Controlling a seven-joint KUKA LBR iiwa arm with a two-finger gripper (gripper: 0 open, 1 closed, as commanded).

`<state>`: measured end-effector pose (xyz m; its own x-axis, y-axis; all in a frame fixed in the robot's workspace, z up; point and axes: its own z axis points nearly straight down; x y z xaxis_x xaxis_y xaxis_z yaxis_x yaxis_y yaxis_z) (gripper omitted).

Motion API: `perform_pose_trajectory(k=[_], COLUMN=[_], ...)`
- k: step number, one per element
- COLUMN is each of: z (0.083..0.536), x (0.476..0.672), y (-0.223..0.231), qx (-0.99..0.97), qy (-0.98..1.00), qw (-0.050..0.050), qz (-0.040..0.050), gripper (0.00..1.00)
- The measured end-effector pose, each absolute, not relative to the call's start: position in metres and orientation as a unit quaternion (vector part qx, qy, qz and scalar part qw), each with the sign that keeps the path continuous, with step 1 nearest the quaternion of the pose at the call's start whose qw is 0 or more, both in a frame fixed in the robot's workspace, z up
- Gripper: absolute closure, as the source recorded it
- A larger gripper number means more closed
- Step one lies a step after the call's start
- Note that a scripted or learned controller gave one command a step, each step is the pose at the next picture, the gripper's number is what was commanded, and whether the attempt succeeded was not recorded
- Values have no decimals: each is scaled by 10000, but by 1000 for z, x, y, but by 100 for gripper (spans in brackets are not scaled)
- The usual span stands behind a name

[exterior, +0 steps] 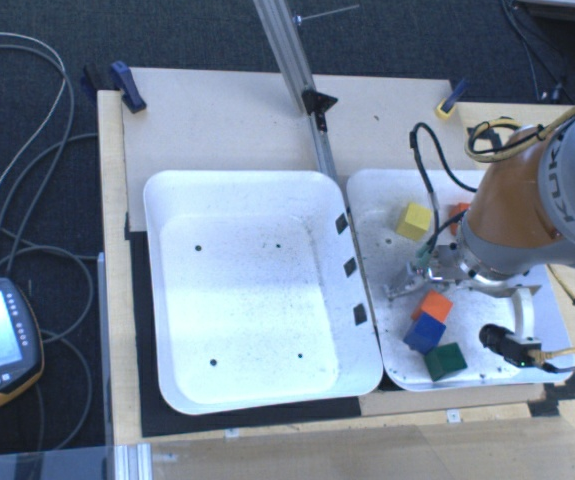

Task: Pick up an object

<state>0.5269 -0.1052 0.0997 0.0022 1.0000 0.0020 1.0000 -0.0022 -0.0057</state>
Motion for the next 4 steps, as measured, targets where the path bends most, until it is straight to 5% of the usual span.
perform_pose_trajectory(k=[1, 3, 4], z=[99, 101, 204], x=[492, 482, 482], y=[-90, -84, -76], qx=[-7074, -7077, -7062], qy=[-7068, -7065, -7080], qw=[20, -41, -37], qz=[5, -14, -30], gripper=[0, 0, 0])
